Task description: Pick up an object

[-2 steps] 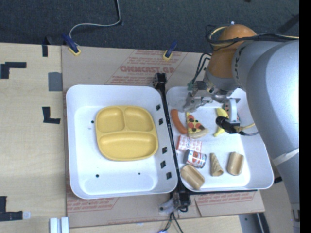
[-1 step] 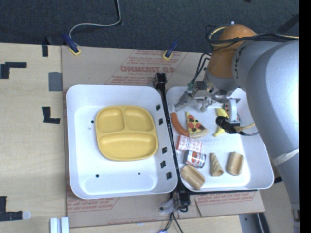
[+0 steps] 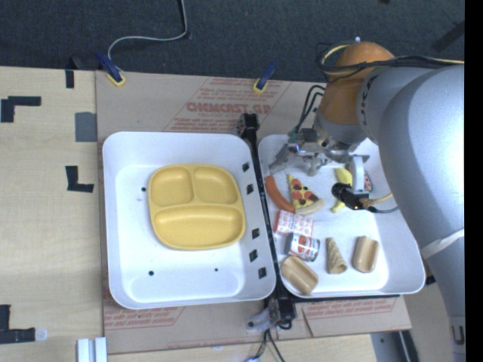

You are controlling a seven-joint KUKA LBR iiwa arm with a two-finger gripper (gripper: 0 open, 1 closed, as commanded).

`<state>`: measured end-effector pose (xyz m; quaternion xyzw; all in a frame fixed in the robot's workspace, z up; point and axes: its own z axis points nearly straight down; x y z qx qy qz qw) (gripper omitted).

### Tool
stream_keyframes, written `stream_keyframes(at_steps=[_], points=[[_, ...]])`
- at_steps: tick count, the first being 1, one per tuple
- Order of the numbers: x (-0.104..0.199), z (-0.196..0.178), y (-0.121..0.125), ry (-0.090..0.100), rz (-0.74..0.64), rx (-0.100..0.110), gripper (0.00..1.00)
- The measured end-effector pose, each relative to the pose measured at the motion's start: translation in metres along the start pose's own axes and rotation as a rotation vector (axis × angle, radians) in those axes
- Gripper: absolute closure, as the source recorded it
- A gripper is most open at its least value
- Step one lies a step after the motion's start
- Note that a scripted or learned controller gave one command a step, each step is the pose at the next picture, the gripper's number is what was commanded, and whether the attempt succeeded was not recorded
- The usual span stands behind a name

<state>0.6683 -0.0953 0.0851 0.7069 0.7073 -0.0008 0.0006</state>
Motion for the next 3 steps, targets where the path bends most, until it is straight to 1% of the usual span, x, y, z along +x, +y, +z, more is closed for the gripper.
stream_keyframes(at_steps=[3], points=[[0.0011,0.0,0.0001,0.0,0.0,-0.001,0.0]])
